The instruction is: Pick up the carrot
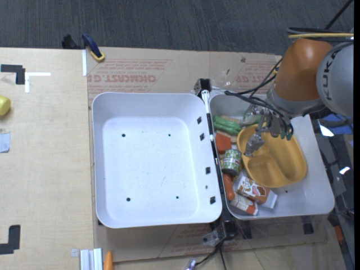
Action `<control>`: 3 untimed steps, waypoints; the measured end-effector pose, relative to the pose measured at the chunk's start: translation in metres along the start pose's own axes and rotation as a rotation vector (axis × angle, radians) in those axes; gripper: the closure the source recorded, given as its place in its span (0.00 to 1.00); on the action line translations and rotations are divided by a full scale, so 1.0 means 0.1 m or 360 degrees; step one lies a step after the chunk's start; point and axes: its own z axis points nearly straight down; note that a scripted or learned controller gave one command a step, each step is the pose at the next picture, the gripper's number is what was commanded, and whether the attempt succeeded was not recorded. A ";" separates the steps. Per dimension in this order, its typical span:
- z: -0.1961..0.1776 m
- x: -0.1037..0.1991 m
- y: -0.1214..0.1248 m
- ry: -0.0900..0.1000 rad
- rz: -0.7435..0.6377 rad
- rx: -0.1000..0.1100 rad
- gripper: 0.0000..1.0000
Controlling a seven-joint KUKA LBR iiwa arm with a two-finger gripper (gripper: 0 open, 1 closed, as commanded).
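The hand (264, 129) hangs over the right bin (315, 204) above the yellow bowl (275, 165), its grip too blurred to tell, while the carrot (228, 186), apparently the orange piece along the left wall, lies lengthwise down-left of it.

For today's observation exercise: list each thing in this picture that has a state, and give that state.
Left bin: upright, on the bench.
Right bin: holds several items.
Yellow bowl: upright, tilted, in the right bin.
Carrot: lying by the right bin's left wall, not held.
Hand: over the bowl.
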 end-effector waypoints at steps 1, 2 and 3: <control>-0.01 0.16 0.02 -0.0007 0.0509 0.0009 0.00; -0.03 0.26 0.02 -0.0023 0.0633 0.0015 0.00; -0.15 0.21 0.04 -0.0047 0.0628 0.0010 1.00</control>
